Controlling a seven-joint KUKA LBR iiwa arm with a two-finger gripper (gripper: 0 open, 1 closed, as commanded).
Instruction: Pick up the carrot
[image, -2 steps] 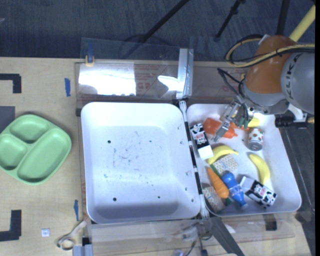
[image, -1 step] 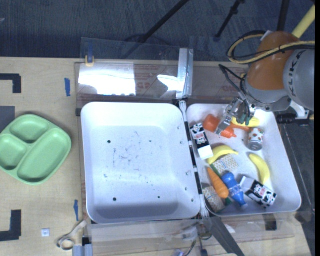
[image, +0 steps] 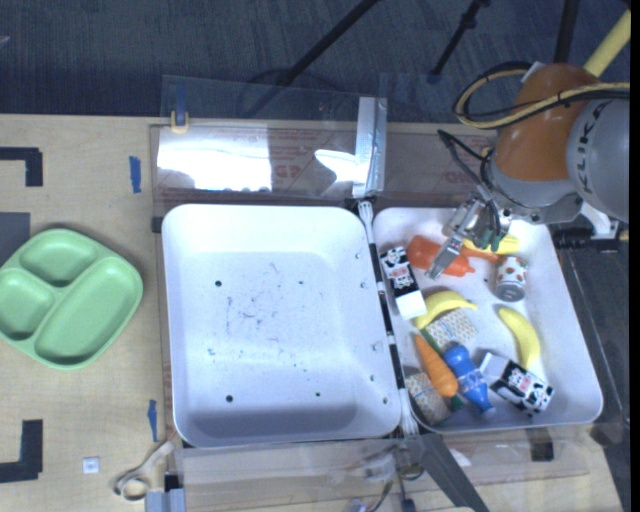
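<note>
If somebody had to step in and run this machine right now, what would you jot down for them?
Pincer: at the back of the right bin, over an orange piece; whether it grips anything is not clear.
Carrot: lying near the front left of the right bin, beside the blue bottle, apart from the pincer.
Done: nothing yet; the carrot is not lifted.
Left: bring the pincer forward to the carrot, close on it and lift it.
Left bin: not part of the job.
</note>
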